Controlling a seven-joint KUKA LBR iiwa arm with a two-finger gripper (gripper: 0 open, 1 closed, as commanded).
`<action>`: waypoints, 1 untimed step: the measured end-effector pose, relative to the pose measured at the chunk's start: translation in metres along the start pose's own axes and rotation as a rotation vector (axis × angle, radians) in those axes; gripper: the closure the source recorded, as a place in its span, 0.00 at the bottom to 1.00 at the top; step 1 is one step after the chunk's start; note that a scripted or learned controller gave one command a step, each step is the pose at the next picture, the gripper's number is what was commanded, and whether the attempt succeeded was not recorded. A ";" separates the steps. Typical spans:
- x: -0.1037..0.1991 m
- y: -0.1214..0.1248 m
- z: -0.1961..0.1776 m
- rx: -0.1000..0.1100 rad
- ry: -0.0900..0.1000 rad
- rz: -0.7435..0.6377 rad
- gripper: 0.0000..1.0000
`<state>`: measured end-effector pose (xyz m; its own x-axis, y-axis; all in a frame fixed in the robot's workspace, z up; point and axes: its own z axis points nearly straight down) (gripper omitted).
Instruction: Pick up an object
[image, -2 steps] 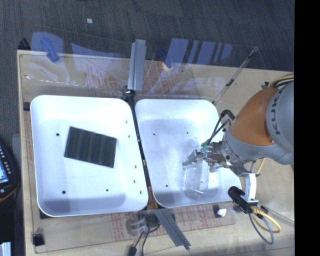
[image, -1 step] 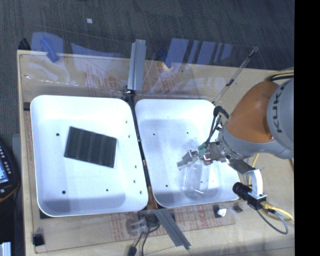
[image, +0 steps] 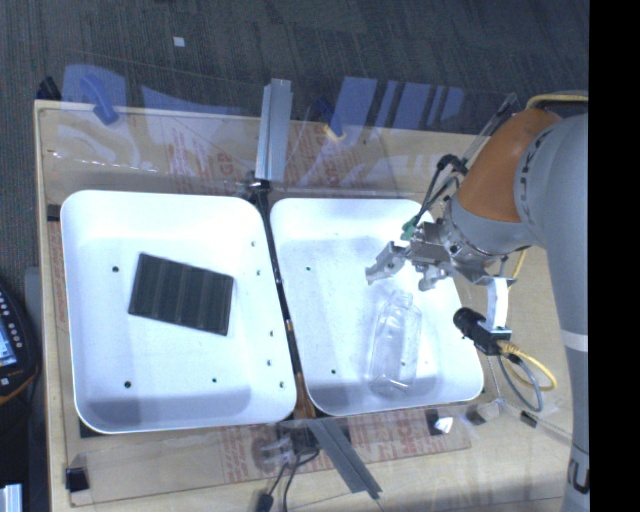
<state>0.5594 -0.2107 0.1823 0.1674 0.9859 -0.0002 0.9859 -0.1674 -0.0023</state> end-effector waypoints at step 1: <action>0.001 0.000 -0.009 0.002 0.000 -0.008 1.00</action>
